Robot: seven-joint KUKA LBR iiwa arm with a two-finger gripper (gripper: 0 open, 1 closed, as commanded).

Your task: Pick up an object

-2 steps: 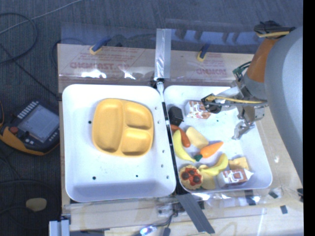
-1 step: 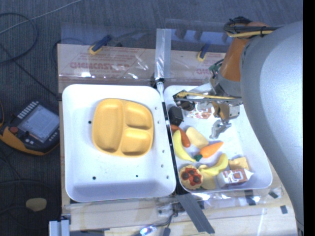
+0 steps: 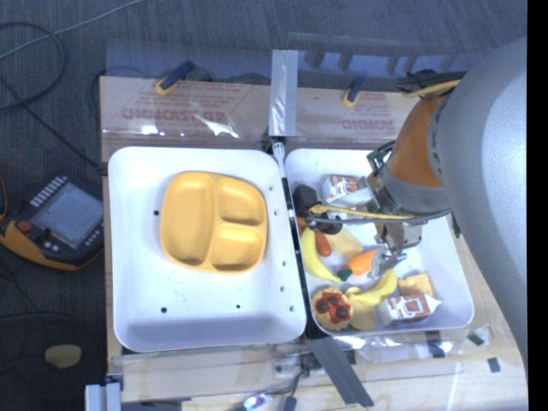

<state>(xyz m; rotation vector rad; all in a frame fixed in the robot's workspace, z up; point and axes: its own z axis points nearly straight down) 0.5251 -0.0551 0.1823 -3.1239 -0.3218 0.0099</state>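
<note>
The hand (image 3: 396, 248) hangs low in the right bin (image 3: 454, 255), just above a carrot (image 3: 363, 262) among bananas (image 3: 318, 262); its grip cannot be told. The left bin (image 3: 128, 255) carries a yellow tray (image 3: 214, 221).

Dark blue-grey carpet floor (image 3: 77, 92) spreads round the setup, with thin pale cables (image 3: 128, 5) trailing across it at the top left. A brown cardboard-faced surface (image 3: 205, 105) sits under clear plastic sheeting, with two yellow-handled clamps (image 3: 174, 77) gripping its far edge. On the floor at the left lies an orange-edged handheld control pendant with a grey screen (image 3: 53, 223).
</note>
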